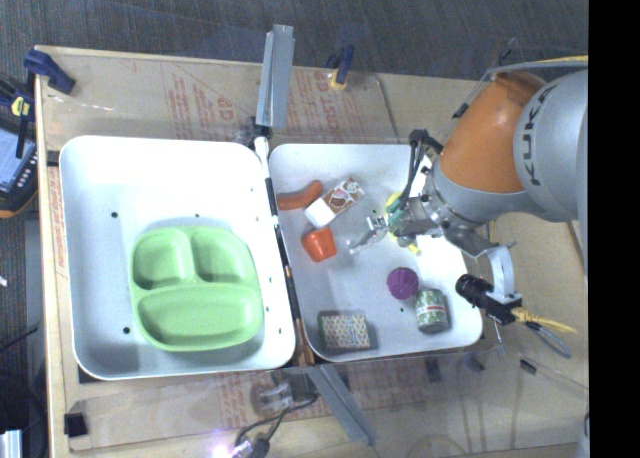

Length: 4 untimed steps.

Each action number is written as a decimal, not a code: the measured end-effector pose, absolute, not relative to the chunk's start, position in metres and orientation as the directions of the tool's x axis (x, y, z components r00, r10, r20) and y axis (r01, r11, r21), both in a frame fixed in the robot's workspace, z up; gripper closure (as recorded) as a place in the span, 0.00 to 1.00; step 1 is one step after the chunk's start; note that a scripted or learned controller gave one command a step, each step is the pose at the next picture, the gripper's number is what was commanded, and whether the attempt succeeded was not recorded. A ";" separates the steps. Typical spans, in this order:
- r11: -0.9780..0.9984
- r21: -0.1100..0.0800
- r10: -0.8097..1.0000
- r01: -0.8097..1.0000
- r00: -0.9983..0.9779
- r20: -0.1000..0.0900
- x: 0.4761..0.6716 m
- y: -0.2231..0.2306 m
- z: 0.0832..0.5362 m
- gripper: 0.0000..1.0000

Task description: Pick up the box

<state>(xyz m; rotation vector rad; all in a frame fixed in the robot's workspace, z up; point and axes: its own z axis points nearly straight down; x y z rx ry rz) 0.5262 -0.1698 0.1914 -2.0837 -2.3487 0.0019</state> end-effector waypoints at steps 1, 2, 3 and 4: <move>0.192 -0.001 0.981 0.981 -0.192 0.000 0.564 -0.141 0.204 0.00; 0.231 -0.005 0.973 0.973 -0.231 0.002 0.558 -0.135 0.117 0.00; 0.430 0.001 0.903 0.903 -0.430 -0.002 0.592 -0.167 0.130 0.00; 0.337 0.000 0.942 0.942 -0.337 -0.001 0.567 -0.211 0.225 0.00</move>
